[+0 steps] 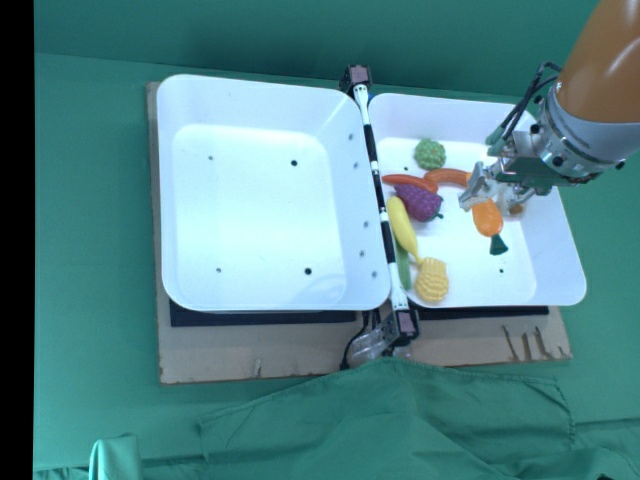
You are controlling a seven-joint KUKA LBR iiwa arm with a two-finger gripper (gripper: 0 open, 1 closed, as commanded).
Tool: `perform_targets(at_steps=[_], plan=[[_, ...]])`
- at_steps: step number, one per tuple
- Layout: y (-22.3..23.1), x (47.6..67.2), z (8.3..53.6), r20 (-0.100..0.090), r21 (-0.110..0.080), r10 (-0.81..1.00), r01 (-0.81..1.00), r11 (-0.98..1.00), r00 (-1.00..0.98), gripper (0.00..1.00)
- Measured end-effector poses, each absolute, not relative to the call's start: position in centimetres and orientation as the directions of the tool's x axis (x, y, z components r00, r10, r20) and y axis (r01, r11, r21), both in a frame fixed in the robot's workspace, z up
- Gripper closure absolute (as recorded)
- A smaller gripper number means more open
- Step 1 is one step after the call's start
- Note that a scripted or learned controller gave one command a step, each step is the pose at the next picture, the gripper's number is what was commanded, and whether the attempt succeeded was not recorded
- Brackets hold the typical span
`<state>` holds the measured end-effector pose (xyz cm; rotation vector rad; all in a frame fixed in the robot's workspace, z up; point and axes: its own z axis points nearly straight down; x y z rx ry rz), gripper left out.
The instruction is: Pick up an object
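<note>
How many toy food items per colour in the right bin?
Green: 1, round bumpy piece
Red-orange: 2, long pieces
Purple: 1, grape bunch
Yellow: 2, banana-like piece, corn
Orange: 1, carrot under the gripper
Total: 7, all in the right bin

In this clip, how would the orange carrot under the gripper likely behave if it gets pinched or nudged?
The carrot looks like smooth moulded plastic, so it is probably stiff, light and somewhat slippery. Its rounded, tapering body lies flat on the right bin floor, so a nudge from the gripper would likely slide or spin it. With bare floor around it, it has room to skid.
</note>
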<state>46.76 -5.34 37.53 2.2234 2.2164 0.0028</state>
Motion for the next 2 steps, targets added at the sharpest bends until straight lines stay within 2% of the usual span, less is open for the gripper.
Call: perform_targets(at_steps=[1, 2], plan=[[-4.17, 46.76, 36.31, 0.000, 0.002, 1.000, 1.000, -0.002, 0.002, 1.00], [-4.68, 46.76, 37.17, -0.001, 0.005, 1.000, 1.000, -0.003, 0.003, 1.00]])
